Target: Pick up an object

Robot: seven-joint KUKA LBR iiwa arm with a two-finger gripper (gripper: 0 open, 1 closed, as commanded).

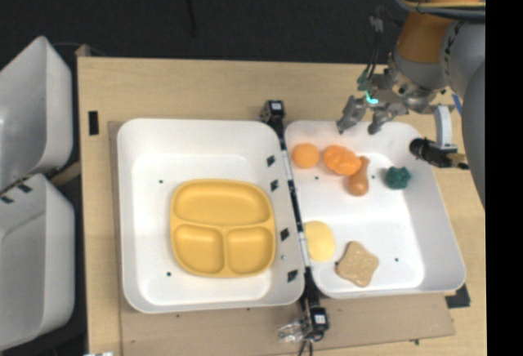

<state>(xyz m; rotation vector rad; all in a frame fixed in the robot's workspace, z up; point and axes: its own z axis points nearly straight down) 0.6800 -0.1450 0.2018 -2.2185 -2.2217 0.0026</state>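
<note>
Looking down on the worktop (204,85), you see pale wood grain under two shallow white plastic bins set side by side, their rims touching along the middle.

The left bin (139,281) has smooth, glossy walls and rounded corners. In it lies a yellow tray (222,226), a rounded rectangle moulded into three compartments: one wide one at the far side and two smaller ones nearer you.

The right bin (425,256) carries the loose things. At its far left sits a small orange ball (306,155), smooth and round. Just beside it, to the right, is an orange lump (340,159), wider and slightly flattened, and touching that is a tan pear shape (359,179), narrow at its far end and bulbous at its near end. Well apart to the right is a small dark green knob (397,176) with a bumpy outline. Near the front, a pale yellow oval (319,241) lies against the left wall, and just beside it a beige slice (357,264), flat, speckled and roughly square.

Your pincer (364,121) hangs over the bin's far rim, its two dark fingers spread apart with nothing between them, above and apart from the orange lump. Above it, the arm's grey wrist carries a glossy orange band (433,15).
</note>
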